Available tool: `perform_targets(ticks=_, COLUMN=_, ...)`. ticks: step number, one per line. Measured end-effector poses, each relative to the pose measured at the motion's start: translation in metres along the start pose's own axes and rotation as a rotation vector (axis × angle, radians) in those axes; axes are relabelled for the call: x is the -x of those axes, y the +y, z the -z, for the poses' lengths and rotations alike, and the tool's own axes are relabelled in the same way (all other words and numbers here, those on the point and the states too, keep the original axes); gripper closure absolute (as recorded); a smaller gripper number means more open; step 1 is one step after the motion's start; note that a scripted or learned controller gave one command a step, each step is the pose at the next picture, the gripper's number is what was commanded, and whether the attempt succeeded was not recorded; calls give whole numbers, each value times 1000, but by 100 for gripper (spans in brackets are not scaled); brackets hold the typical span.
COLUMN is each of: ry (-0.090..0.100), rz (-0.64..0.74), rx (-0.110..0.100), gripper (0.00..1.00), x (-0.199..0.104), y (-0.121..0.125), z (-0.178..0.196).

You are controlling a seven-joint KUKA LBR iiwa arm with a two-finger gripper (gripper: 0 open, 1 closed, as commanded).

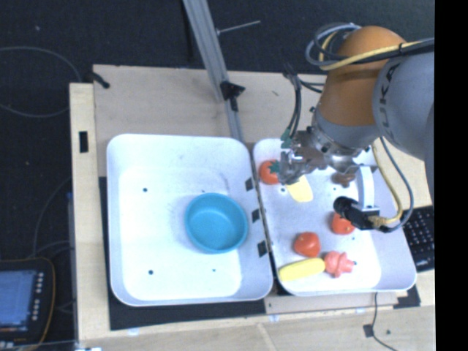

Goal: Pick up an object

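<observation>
The right bin [391, 269] holds several small toys. A red-orange round piece [268, 172] lies at its far left corner, with a pale yellow piece [300, 191] just right of it. My gripper [291, 165] hangs low over the gap between these two, partly covering both. Nearer the front lie a red piece [307, 244], a yellow banana-like piece [300, 270] and a pink piece [338, 263]. Another orange-red piece [341, 224] sits under a black part of the arm's cabling.
A blue bowl [215, 222] sits in the middle of the left bin [131, 167]. A slanted metal pole [208, 42] rises behind the bins. The arm's bulky wrist [358, 86] overhangs the far side of the right bin.
</observation>
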State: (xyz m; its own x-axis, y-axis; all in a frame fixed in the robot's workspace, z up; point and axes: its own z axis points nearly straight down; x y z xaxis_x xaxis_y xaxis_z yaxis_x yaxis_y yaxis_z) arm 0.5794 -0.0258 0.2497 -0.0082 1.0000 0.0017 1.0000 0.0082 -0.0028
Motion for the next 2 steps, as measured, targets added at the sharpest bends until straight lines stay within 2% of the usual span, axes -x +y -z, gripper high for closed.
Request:
perform_targets(ticks=1, ry=0, rz=0, rx=-2, gripper=100, x=-56, y=0, z=-11)
perform_targets(ticks=2, ry=3, rz=2, rx=-5, gripper=100, x=-103, y=-12, z=-4)
